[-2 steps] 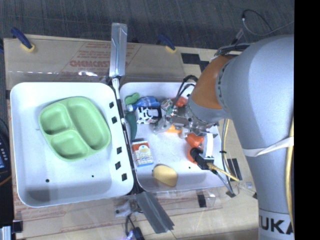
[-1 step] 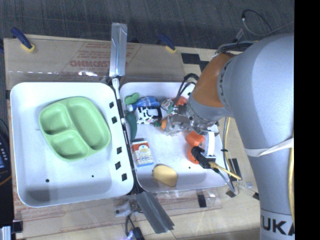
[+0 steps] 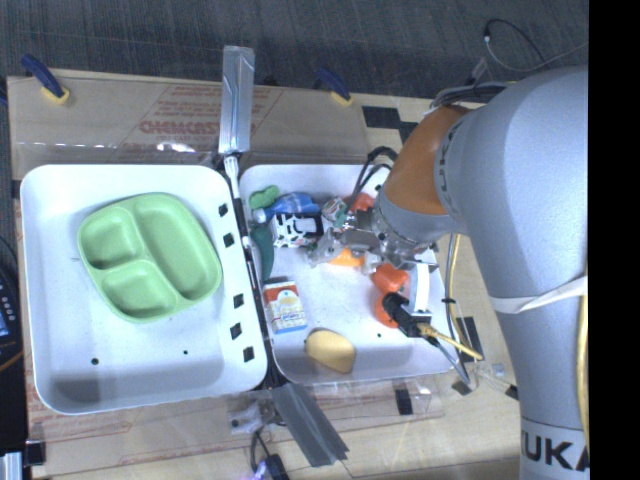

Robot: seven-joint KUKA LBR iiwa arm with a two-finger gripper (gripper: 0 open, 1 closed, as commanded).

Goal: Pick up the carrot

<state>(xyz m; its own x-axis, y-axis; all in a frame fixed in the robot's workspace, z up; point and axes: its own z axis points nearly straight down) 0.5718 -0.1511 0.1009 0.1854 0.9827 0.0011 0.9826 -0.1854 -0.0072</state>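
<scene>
Towering over the right side of the camera view, the grey arm [image 3: 530,228] is the nearest thing to the lens, its orange band [image 3: 420,163] sitting just above the wrist. Below that wrist the end effector [image 3: 335,240] hangs low inside the right bin [image 3: 300,368], among the clutter there; whether it is spread or closed cannot be told from this angle, and nothing can be seen held in it.

Taking the right bin as the landmark: a small orange piece [image 3: 346,259], which I judge to be the carrot, lies near the bin's middle, touching or just under the metal tip of the end effector. More orange shapes [image 3: 388,286] sit toward the bin's arm-side wall, under the wrist; whether they belong to the carrot or to the tool is unclear. A black-and-white toy [image 3: 291,229] and a blue item [image 3: 293,206] crowd the bin's far part, a green item [image 3: 262,243] lies along its left wall, a small carton [image 3: 285,306] rests nearer the front, and a yellowish lump [image 3: 330,350] sits by the front wall. Left of the right bin, the left bin [image 3: 50,368] holds a green divided plate [image 3: 150,256].

To grasp well, the tool should centre over the orange piece, straddle its narrow width, and stay clear of the black-and-white toy just beside it, then lift straight up.
</scene>
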